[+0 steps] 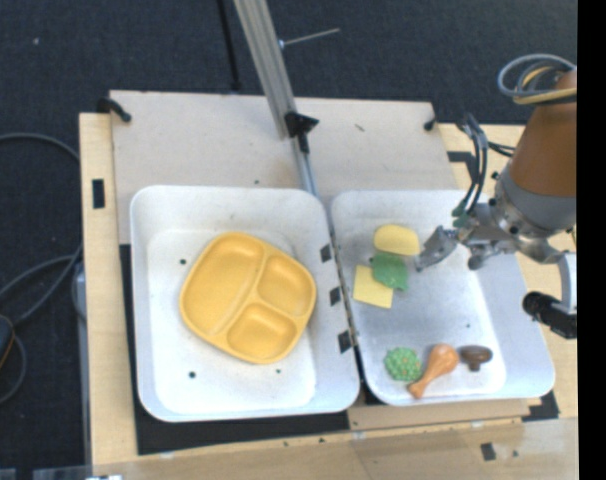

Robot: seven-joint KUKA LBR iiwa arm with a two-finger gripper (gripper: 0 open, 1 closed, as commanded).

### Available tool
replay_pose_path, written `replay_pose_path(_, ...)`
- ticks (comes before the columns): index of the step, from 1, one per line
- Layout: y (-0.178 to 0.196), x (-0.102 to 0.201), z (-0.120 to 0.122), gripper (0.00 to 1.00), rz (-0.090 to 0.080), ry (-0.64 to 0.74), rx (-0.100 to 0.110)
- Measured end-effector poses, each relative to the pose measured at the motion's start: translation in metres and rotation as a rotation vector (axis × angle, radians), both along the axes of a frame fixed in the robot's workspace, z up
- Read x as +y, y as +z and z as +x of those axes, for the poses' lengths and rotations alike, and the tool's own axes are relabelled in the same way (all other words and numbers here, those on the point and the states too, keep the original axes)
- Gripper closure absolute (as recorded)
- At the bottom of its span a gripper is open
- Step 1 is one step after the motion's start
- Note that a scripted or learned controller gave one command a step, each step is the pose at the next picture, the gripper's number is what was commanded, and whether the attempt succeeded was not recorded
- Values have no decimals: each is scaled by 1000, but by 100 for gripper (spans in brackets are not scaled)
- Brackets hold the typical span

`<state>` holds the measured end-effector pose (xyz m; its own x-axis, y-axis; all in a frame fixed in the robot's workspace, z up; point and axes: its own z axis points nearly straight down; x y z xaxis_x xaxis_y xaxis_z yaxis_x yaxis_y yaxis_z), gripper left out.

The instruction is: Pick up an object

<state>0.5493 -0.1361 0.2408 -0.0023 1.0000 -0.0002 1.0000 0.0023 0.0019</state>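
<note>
In the camera view the tool (453, 250) hangs over the upper part of the right bin (513, 368), reaching in from the right on the grey arm with its orange band (545, 158). Its two fingers stand apart, spread wide, and nothing lies between them.

The likely targets sit to the tool's left and below it. A pale yellow rounded piece (395, 238) lies just beside the left finger. A green leafy piece (390, 271) touches the rounded piece from below and overlaps a flat yellow square (372, 289). Near the bin's front edge lie a green broccoli-like lump (402, 363), an orange drumstick (433, 368) touching it, and a small brown mushroom (474, 355) just beside that.

The main risk, as I judge it, is the crowding. A descent onto the three-piece cluster could pinch two pieces at once or shove one aside. The flat square looks too thin to grip well. The rounded piece may squirt out of closing fingers.

The yellow divided plate (248, 296) in the left bin (148, 298) lies well apart.
</note>
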Motion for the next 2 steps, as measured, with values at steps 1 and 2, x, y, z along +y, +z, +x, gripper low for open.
replay_pose_path(1, 0, 0, 0, 0, 0, -1, 0)
replay_pose_path(2, -63, 1, -1, 0, 0, -3, 6)
